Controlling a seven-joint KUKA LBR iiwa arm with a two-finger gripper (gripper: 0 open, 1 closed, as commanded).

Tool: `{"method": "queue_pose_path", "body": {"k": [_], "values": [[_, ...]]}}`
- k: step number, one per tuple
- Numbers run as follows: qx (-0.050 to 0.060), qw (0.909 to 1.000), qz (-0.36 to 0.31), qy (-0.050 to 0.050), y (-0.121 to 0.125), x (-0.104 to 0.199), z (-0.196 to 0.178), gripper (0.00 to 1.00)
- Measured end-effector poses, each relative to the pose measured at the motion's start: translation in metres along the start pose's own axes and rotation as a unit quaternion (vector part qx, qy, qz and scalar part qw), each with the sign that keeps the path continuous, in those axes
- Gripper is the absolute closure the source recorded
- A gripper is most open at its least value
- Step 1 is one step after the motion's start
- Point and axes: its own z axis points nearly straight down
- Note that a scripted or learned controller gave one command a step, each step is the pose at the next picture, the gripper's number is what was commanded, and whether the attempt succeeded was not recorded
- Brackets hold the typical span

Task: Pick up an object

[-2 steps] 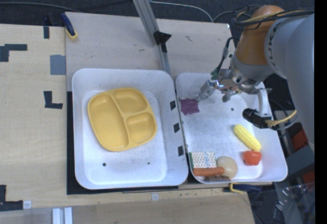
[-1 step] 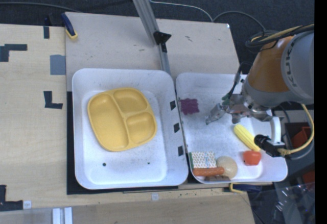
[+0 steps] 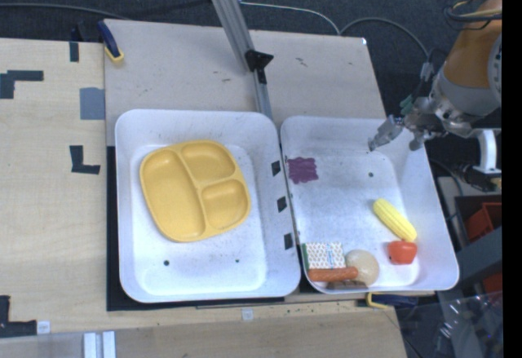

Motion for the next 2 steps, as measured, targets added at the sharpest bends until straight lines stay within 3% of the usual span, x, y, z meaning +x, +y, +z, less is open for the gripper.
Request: {"method": "queue_pose_path", "body": {"k": [1, 2], "values": [[0.008, 1.0000, -0.002, 0.003, 0.048, 0.020, 0.089, 0.00], [0.022, 0.9997, 0.000, 0.013, 0.056, 0.002, 0.097, 0.00]]}}
